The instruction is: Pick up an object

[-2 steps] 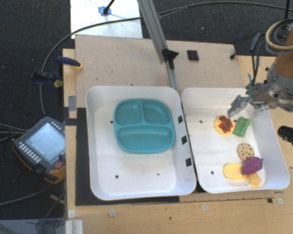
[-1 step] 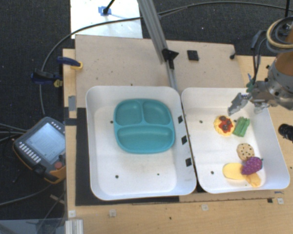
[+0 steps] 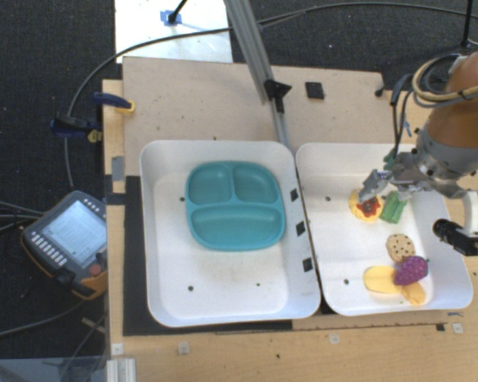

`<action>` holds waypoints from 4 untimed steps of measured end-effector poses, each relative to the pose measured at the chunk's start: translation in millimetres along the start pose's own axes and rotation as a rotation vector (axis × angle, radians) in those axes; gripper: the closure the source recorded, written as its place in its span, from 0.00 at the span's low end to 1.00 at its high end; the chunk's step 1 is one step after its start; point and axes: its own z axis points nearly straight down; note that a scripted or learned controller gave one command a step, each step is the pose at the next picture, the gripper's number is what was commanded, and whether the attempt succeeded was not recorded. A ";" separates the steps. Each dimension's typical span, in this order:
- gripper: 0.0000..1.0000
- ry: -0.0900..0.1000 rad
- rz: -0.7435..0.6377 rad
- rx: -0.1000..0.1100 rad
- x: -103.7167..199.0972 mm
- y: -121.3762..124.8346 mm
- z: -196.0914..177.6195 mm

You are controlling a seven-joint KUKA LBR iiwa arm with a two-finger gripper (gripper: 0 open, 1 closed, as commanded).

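The bench (image 3: 223,102) carried two shallow white bins side by side. The left bin (image 3: 167,293) held a teal divided plate (image 3: 235,205), lying flat toward the bin's far edge and roughly centred between its side walls. The right bin (image 3: 334,285) held the toy food items. Near the far right part of that bin lay a small yellow piece with a red top (image 3: 366,208), and just beside it on its right a green piece (image 3: 394,208). Toward the near right corner of the same bin lay a round speckled cookie (image 3: 398,247), with a purple grape bunch (image 3: 411,270) just nearer the front edge, resting against a yellow banana-like piece (image 3: 382,280). The arm (image 3: 462,126) reached in over the right wall of the right bin, and the gripper (image 3: 380,188) was down at the yellow-and-red piece, its tips at or just above that item. Whether the fingers were spread or closed could not be determined, and no object was seen between them. A handheld pendant (image 3: 68,241) with a screen lay off the bench's left edge.
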 end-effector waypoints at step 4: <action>1.00 -0.002 -0.003 -0.009 -1.7 2.1 52.3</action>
